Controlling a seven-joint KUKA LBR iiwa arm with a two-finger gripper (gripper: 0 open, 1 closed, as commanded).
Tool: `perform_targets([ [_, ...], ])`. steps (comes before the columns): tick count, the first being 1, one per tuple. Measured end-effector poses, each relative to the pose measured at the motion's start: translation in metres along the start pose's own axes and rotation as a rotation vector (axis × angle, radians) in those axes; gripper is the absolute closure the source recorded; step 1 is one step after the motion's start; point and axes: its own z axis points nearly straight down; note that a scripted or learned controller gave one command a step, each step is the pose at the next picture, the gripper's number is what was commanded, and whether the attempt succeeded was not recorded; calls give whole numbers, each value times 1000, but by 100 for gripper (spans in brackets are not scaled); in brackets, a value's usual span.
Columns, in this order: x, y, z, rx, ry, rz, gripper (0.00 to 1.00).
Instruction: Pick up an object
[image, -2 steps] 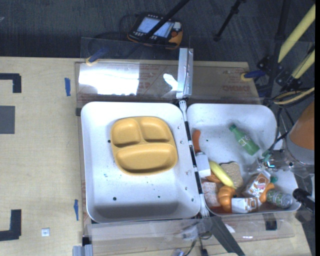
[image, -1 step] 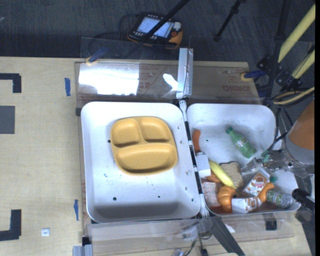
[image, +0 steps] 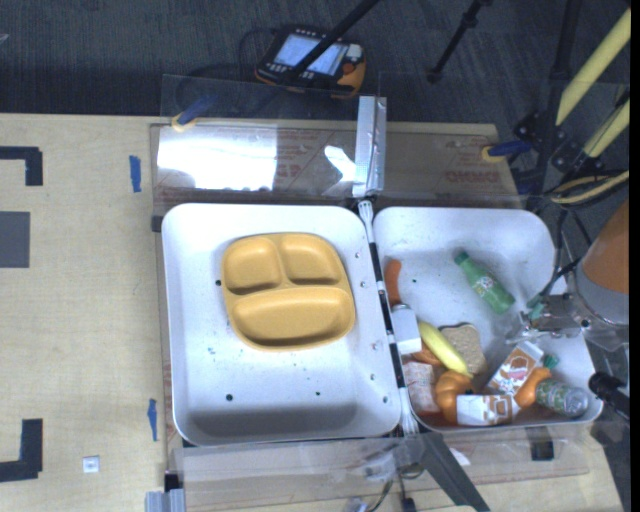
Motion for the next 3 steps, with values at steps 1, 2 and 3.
perform_targets([
  [1, 33, 18, 19, 11, -6, 251, 100],
  [2, 63, -16, -232, 17, -1, -104, 100],
  [3, 150, 6, -227, 17, -3, 63, 100],
])
